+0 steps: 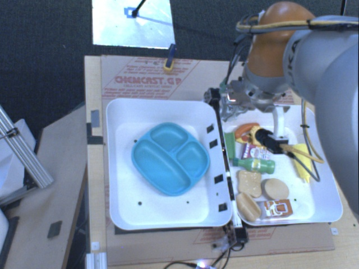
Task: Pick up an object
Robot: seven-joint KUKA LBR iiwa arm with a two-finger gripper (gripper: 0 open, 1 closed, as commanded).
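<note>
The right bin point(325, 203) holds several toy foods. An orange pizza slice point(245, 131) lies near its far left, with a green stick point(229, 144) and a green bottle point(256, 165) just in front of it. Nearer the front are a bread slice point(250, 182), a round bun point(276, 189), a bread roll point(247, 206) and a brown packet point(278, 208). A yellow banana point(303, 160) lies to the right. My gripper point(226, 106) hangs over the bin's far left corner, just behind the pizza slice, close to the divider between the bins. Nothing shows in its grasp.
The left bin point(120, 206) holds a blue divided plate point(170, 158) in its middle. The grey arm with its orange band point(277, 35) reaches in over the far right of the right bin. Cardboard lies under both bins.
</note>
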